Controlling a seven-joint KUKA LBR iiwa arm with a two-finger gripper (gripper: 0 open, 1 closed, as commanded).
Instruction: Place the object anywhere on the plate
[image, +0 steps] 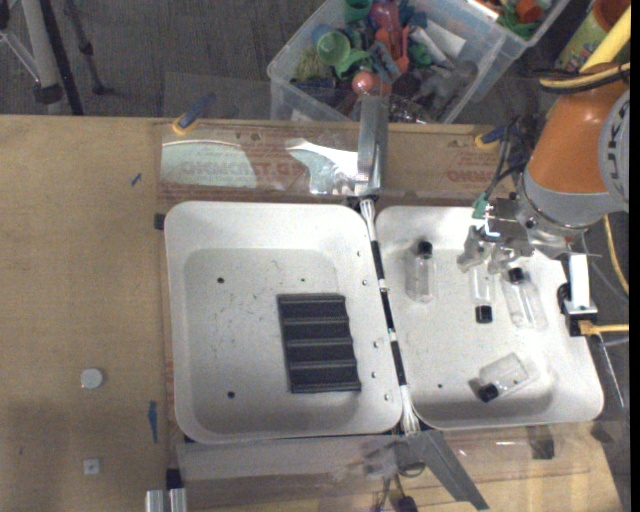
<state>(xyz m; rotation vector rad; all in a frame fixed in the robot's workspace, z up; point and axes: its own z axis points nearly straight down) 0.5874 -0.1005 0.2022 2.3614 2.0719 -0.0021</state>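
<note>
Plate (318, 343) in left bin (200, 300) (vials (421, 270) right)

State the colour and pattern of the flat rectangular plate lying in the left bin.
Dark grey to black, ridged plate with crosswise grooves; the camera view shows it.

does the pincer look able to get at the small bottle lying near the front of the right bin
Probably yes. That bottle lies by itself on the right bin's floor with nothing over it, and the pincer hangs above the same bin's far part, so the path toward it looks free.
</note>
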